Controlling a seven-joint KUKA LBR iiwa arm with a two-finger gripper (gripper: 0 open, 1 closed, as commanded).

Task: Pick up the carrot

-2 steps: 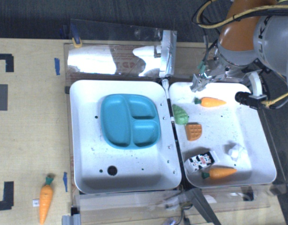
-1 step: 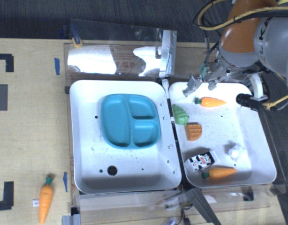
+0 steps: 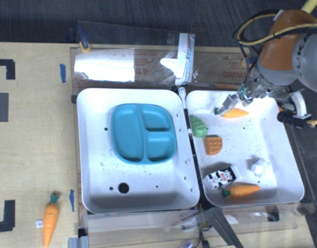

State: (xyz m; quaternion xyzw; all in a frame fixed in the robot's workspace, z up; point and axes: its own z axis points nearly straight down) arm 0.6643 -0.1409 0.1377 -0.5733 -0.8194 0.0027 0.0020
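Gripper (image 3: 236,101) low at far edge of right bin (image 3: 290,154), beside carrot (image 3: 236,113); finger opening — you cannot tell. Risk: second carrot (image 3: 243,190) at near wall, third carrot (image 3: 49,218) on bench. Watch for slip against far wall.

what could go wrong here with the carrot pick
1. The gripper is low at the back of the right bin, at the tip of an orange carrot-like piece; a grab that near the end could slip off.
2. Another carrot lies at the front wall beside a small card, and a third lies on the bench, so the target is ambiguous.
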